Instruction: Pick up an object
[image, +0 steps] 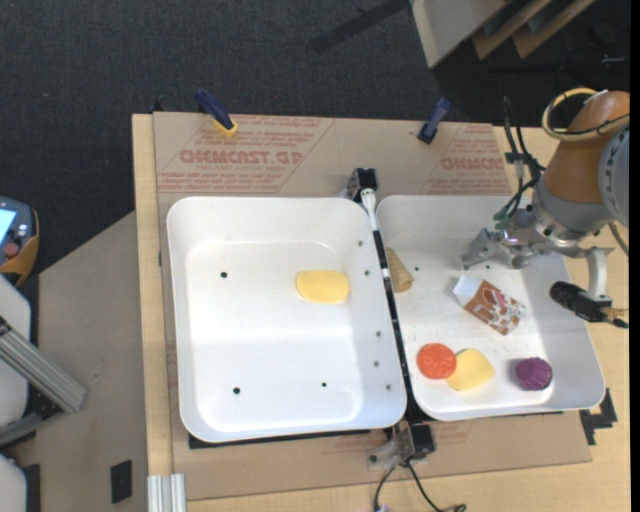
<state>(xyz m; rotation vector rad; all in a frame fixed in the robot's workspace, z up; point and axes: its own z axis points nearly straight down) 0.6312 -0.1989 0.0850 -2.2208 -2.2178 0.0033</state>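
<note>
- Far to our pincer's left, a yellow object (322, 287) lies alone in the left bin (200, 230).
- Our pincer (497, 248) hangs over the right bin (430, 215); its fingers look spread, gripping nothing.
- Just below it lies the snack packet (490, 305); beyond, the orange ball (436, 361), yellow piece (472, 370) and purple ball (533, 373).
- We judge this the approach: next, descend onto the packet and close.

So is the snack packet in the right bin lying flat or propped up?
Flat. The snack packet lies on the right bin floor, its printed face up, apart from the gripper above it.
</note>
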